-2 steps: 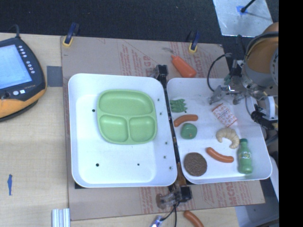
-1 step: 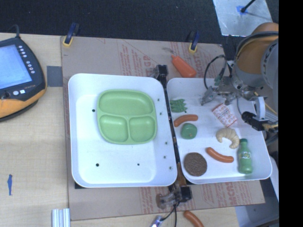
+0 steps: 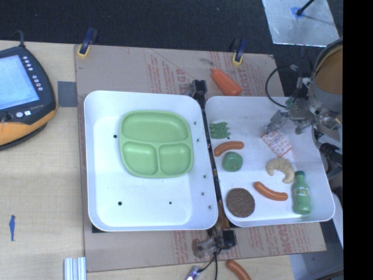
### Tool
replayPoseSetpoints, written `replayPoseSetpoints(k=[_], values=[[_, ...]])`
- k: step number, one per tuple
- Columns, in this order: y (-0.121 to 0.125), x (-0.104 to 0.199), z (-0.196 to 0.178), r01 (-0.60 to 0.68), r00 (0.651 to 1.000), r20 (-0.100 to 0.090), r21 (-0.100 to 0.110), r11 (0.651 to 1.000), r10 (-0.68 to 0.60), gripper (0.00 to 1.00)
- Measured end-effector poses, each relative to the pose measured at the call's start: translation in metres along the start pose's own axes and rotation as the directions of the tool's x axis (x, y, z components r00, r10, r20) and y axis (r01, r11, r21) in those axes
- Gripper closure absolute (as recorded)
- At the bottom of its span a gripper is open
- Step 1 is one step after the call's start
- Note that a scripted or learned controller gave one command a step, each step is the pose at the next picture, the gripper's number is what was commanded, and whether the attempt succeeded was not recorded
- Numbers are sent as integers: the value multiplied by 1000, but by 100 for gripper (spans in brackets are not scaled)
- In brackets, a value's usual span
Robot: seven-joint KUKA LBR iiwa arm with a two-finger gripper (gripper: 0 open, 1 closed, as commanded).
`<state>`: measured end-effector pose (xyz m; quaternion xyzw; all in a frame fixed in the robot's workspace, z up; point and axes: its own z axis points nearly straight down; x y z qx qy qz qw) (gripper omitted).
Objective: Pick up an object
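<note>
My gripper hangs over the back right of the right bin, its two grey fingers spread open with nothing between them. Just below it lies a white and red packet. In front of that are a tan croissant, a green bottle and an orange sausage. A brown patty, a green ball, a second sausage and a green leafy piece lie along the bin's left side.
A green divided plate sits in the left bin. An orange carrot lies on the board behind the bins. A teach pendant rests at the far left. Clamps hold the bins together at the middle seam.
</note>
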<state>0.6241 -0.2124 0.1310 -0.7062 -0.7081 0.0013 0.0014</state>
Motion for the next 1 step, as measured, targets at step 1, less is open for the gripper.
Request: replayPoseSetpoints(k=[1], values=[[-1,0,-72,1,1000,1,-3,1000,-1,0]])
